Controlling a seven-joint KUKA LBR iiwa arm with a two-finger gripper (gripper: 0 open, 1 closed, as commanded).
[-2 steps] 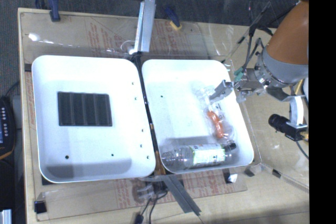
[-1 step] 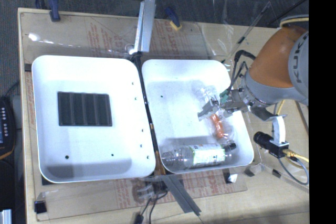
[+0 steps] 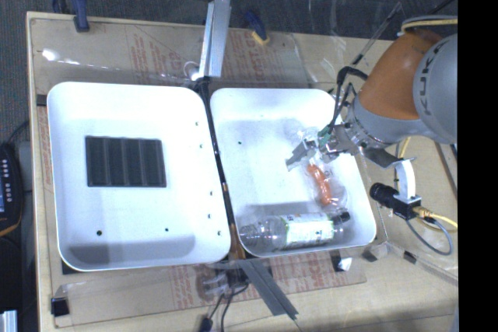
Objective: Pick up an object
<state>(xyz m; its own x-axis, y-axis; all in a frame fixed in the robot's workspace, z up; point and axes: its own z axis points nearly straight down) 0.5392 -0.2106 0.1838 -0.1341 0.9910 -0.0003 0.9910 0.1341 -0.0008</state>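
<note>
Down in the right bin (image 3: pixel 233 167), the claw (image 3: pixel 311 150) hangs low; whether it is wide or narrow, I cannot tell. Just below it lies an orange packet (image 3: pixel 323 183), and farther below, a clear bottle (image 3: pixel 292 232) on its side.

An orange object in clear wrap (image 3: pixel 321 184) lies tilted near the right bin's (image 3: pixel 257 113) right wall; a clear plastic bottle (image 3: pixel 293 232) with a dark cap lies flat along the bin's front edge
</note>
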